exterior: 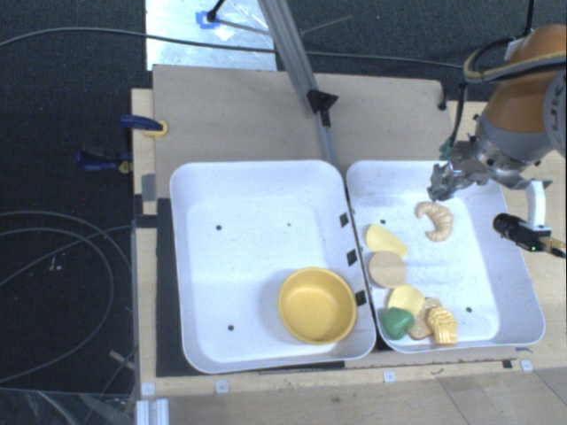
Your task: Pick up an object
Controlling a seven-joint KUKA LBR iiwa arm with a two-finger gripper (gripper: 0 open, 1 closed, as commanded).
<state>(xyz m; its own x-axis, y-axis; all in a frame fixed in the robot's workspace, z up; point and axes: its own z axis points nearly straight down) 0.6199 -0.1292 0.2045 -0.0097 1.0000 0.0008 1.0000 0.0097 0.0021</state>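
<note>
My gripper (440, 187) hangs over the back of the right bin (509, 264), just above and behind a tan croissant-shaped toy (437, 219). Nothing shows between its fingers. Along the bin's left side lie a pale yellow piece (385, 239), a round tan disc (385, 269), another yellow piece (406, 298), a green piece (396, 322) and a yellow ridged toy (440, 322). A yellow bowl (316, 305) sits at the front right of the left bin (221, 237).
A grey pole (292, 42) slants across the bench behind the bins, ending at a black clamp (321, 103). The arm's black side fitting (518, 230) juts over the right bin's right edge. Cables trail on the floor to the left.
</note>
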